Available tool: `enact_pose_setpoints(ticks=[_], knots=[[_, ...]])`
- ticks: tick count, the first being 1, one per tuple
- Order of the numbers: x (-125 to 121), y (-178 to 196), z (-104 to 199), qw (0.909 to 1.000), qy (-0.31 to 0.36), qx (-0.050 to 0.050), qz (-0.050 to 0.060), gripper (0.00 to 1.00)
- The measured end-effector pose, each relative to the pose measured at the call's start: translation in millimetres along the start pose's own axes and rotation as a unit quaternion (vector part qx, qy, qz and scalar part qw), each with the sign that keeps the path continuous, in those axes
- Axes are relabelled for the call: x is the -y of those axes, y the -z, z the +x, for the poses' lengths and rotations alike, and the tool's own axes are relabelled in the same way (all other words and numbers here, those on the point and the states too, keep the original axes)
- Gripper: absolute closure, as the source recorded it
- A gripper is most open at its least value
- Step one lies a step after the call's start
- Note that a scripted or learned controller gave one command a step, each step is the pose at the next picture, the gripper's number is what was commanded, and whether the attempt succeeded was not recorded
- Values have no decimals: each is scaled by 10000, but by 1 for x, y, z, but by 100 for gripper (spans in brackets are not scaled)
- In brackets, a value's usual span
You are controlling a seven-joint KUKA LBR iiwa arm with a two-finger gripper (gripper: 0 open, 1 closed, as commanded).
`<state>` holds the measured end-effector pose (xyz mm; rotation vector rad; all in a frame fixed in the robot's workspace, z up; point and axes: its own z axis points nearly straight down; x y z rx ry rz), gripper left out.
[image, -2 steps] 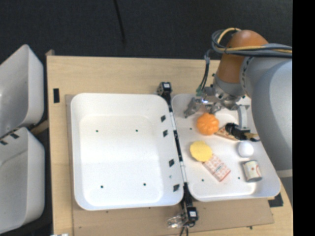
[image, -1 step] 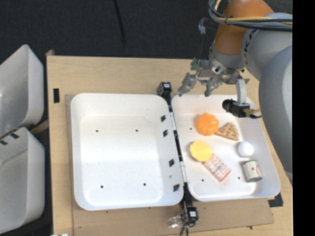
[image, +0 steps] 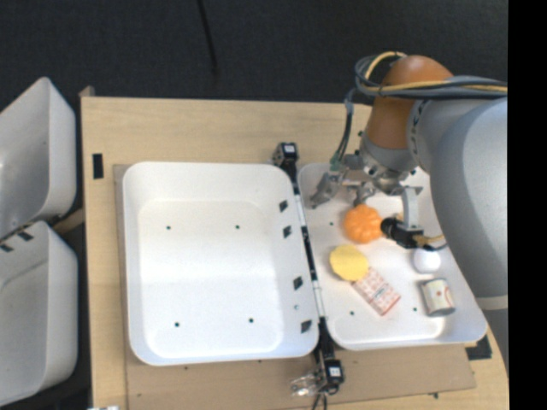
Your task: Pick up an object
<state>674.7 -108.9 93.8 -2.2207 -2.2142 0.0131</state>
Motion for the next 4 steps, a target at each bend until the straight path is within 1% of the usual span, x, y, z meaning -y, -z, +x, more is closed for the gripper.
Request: enact_pose_setpoints(ticks=[1,2,3,4], knots=[[-3,15,0,10000,14,6,-39,100],[-1,113,69,9999,55,-18,-97,100],[27,225,105,9999,44,-11,-106,100],[56,275,172,10000,62,-21,-73,100]])
